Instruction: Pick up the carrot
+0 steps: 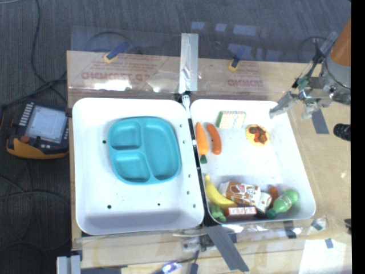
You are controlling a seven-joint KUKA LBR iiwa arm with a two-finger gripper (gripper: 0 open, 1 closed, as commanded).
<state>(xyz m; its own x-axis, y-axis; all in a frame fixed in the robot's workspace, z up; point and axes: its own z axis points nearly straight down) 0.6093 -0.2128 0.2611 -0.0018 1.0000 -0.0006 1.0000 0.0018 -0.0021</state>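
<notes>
Carrot [201,139], slim, orange, green-tipped, lies along the right bin's left wall; tool [296,100] spread wide.

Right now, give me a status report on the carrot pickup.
Tool at the right bin's far right rim, high, holding nothing. Orange tapered carrot lying by the left wall of the right white bin, untouched. Red-orange sausage close beside it.

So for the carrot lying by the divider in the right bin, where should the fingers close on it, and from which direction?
Probably from straight above, closing across the middle of the carrot. It lies flat and lengthwise along the right bin's left wall, with the sausage close on its other side, so the gaps for the fingers are narrow. The gripper sits near the bin's far right corner.
</notes>
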